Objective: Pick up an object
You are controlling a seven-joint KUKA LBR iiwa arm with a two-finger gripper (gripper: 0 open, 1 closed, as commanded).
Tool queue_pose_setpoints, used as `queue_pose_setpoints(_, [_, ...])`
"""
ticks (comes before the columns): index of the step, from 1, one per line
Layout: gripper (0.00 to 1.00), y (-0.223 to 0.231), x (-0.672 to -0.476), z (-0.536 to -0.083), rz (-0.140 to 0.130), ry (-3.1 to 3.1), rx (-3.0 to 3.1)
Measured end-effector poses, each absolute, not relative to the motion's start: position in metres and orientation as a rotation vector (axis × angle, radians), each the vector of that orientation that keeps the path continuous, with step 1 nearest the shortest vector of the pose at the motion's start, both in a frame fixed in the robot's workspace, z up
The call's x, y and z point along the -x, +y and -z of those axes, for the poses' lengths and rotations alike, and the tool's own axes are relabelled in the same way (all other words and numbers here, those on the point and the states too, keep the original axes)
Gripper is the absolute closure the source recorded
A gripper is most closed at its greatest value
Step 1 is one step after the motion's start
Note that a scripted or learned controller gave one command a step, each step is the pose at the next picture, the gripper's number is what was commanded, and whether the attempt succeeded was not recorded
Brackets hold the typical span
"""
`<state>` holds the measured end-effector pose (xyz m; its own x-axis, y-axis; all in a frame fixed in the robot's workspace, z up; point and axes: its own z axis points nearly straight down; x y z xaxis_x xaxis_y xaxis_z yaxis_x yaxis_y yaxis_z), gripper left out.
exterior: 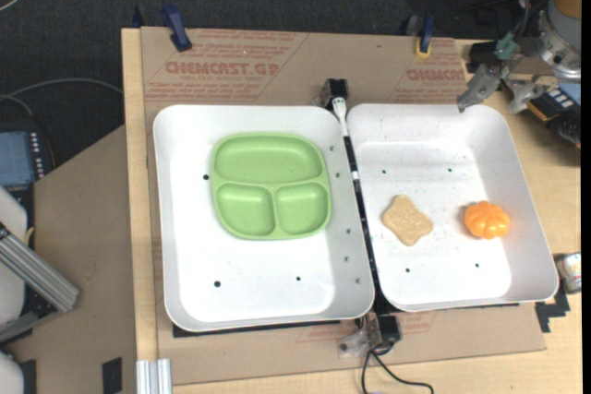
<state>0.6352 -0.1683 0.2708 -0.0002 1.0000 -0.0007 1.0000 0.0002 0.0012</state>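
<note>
A tan, toast-like piece [407,220] lies in the right bin [434,136], near its middle front. To its right sits a small orange pumpkin-shaped object [486,220]. In the left bin [185,198] rests a green divided plate [271,185] with three compartments. My gripper [480,88] hangs at the back right corner of the right bin, just over its rim, well away from both small objects. Nothing is seen held in it.
The two white bins meet along a centre seam with a black clamp [335,91] at its far end. Blue clamps [175,28] hold the cardboard base at the back. Cables and equipment crowd the right edge beside the arm [563,32].
</note>
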Motion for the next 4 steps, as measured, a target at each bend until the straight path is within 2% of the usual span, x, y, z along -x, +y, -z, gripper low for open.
queue_pose_setpoints(1, [0.00, -0.153, -0.586, -0.296, 0.000, 2.222, -2.224])
queue_pose_setpoints(2, [0.00, -0.143, -0.519, -0.341, -0.002, 2.220, -2.223])
queue_pose_setpoints(3, [0.00, -0.184, -0.477, -0.332, 0.003, 2.216, -2.229])
queue_pose_setpoints(4, [0.00, -0.224, -0.479, -0.319, 0.002, 2.218, -2.225])
